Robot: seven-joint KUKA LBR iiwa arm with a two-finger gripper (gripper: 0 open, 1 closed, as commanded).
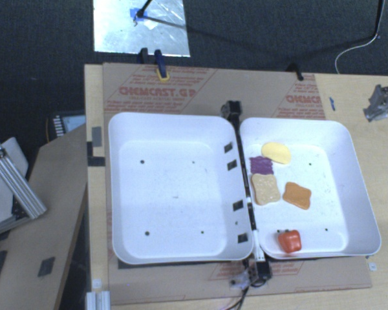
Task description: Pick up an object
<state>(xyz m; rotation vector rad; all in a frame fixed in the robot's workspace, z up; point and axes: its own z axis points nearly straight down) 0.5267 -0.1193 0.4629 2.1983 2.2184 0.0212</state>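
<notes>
- Broadly, the tan wooden table (200, 86) carries two shallow white plastic bins side by side, the left bin (116, 173) and the right bin (355, 186).
- The grey end effector (381, 102) hangs at the far right edge of the view, above the table and outside the right bin; whether it is wide or narrow cannot be told, and nothing is seen in it.
- Every candidate lies in the right bin, toward its left wall: a beige square slice like toast (266, 189), an orange flat piece (297, 196) just beside it, a pale yellow oval (276, 152) above, a purple lump (261, 165) between, and a small red piece (290, 241) near the front wall.
- Judged from this, nothing is picked up yet: reaching, closing and lifting all remain.
</notes>
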